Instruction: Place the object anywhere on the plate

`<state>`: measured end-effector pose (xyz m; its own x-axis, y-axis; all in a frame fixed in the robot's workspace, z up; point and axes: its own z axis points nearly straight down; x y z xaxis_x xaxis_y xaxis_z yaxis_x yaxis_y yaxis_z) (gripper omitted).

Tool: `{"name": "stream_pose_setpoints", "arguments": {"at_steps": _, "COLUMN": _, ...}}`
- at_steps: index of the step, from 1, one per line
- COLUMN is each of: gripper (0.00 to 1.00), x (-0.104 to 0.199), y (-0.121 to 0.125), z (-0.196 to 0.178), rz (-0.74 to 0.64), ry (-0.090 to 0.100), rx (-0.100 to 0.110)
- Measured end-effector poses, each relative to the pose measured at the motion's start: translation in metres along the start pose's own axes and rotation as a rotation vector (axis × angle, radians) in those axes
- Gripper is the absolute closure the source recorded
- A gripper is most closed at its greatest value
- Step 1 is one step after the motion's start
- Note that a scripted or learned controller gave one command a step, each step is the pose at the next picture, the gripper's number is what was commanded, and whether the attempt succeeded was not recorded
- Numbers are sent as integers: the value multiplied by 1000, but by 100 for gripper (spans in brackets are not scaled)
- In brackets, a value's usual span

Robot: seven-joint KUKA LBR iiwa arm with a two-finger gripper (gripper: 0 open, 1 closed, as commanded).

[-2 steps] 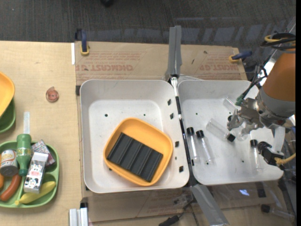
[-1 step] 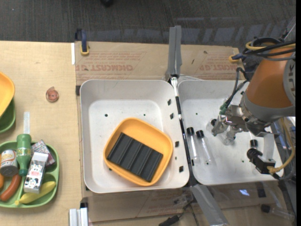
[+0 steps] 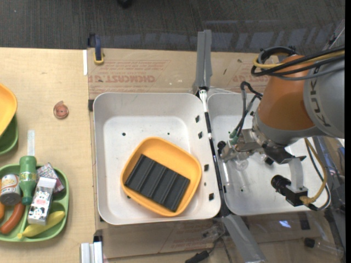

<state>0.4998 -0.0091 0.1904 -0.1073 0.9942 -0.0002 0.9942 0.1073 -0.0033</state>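
An orange-yellow square plate lies tilted in the left bin, towards its front. A black ridged rectangular object rests flat on the plate and covers most of its middle. My gripper hangs low over the left part of the right bin, just right of the divider between the bins. The grey arm with its orange band rises behind it. Nothing shows in the gripper.
A green plate with toy food and a bottle sits on the wooden table at the far left, with a yellow dish above it. Cables and a black fitting hang off the arm over the right bin.
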Motion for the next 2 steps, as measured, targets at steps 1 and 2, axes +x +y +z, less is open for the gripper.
{"name": "stream_pose_setpoints", "arguments": {"at_steps": 1, "gripper": 0, "x": 0, "y": 0, "z": 0, "rz": 0, "ry": 0, "rx": 0}}
{"name": "stream_pose_setpoints", "arguments": {"at_steps": 2, "gripper": 0, "x": -42, "y": 44, "z": 0, "rz": 12, "ry": -1, "rx": 0}}
